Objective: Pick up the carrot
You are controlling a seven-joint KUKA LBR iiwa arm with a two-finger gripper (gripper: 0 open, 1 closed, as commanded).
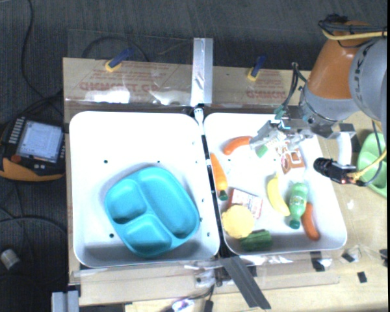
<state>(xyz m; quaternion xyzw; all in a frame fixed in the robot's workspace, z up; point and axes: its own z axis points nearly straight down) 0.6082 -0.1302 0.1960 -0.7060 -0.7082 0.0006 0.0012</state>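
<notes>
Camera view: two shallow white bins of smooth, glossy plastic are seen side by side, the left bin [91,142] and the right bin [335,229]. One turquoise tray [153,210] with three moulded compartments and rounded corners lies in the left bin.

The carrot [218,174], one, orange, tapered, with a green end, lies along the right bin's left wall, pointing up-down in frame. Also counted in the right bin: one curved orange-red sausage-shaped piece [236,144] near the top, one yellow banana [276,194], one green bottle [297,203], one orange-red piece [310,225] just beside the bottle, one round yellow item [238,221], one dark green item [257,240], one flat printed packet [248,202].

The arm is reached in from the right, wrist angled down-left. The gripper [277,133] is positioned over the right bin's upper part, well apart from the carrot. Whether it is apart or together cannot be told.
</notes>
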